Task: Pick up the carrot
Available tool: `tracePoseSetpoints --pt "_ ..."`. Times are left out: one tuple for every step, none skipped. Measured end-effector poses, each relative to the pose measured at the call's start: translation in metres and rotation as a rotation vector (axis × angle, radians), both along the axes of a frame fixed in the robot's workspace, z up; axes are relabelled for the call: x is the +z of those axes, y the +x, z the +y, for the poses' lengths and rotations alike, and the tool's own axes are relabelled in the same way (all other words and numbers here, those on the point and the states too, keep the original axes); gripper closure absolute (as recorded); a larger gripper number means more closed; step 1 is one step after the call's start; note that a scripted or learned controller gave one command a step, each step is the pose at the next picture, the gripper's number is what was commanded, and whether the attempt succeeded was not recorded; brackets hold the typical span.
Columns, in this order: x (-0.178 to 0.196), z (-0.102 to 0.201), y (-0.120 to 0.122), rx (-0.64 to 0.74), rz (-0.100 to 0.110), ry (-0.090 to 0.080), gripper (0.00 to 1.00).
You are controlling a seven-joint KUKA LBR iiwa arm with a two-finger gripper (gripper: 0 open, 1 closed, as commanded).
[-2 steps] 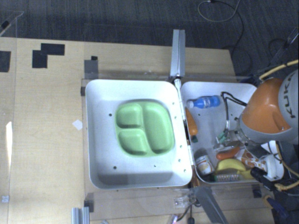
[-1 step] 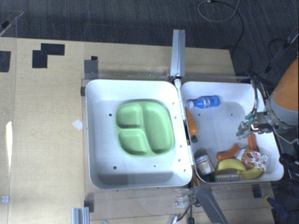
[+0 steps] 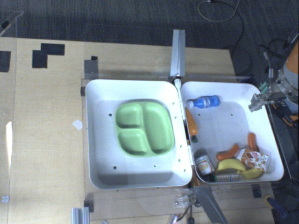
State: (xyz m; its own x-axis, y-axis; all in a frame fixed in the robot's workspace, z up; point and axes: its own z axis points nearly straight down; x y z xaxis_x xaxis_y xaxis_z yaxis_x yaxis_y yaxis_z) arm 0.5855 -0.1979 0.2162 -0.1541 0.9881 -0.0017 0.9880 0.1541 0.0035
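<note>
The carrot (image 3: pixel 190 122), orange with a dark green end, lies lengthwise against the left wall of the right bin (image 3: pixel 233 88). My gripper (image 3: pixel 259 100) hangs over that bin's upper right rim, far to the right of the carrot and apart from it. Nothing shows in its grasp. The grey arm (image 3: pixel 288 73) with its orange band reaches in from the right edge.
A blue bottle (image 3: pixel 204 102) lies just above the carrot. A small can (image 3: pixel 202 164), two sausages (image 3: pixel 227 151), a banana (image 3: pixel 236 166) and a printed carton (image 3: pixel 255 159) crowd the right bin's near corner. The left bin (image 3: pixel 100 125) holds a green divided plate (image 3: pixel 144 128).
</note>
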Motion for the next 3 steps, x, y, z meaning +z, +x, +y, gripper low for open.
tracePoseSetpoints --pt "0.046 -0.006 0.068 -0.266 -0.005 0.0 1.0" --pt "0.002 0.012 0.085 -0.571 -0.001 0.002 1.0" --pt "0.113 0.007 0.076 -0.568 -0.005 0.002 1.0"
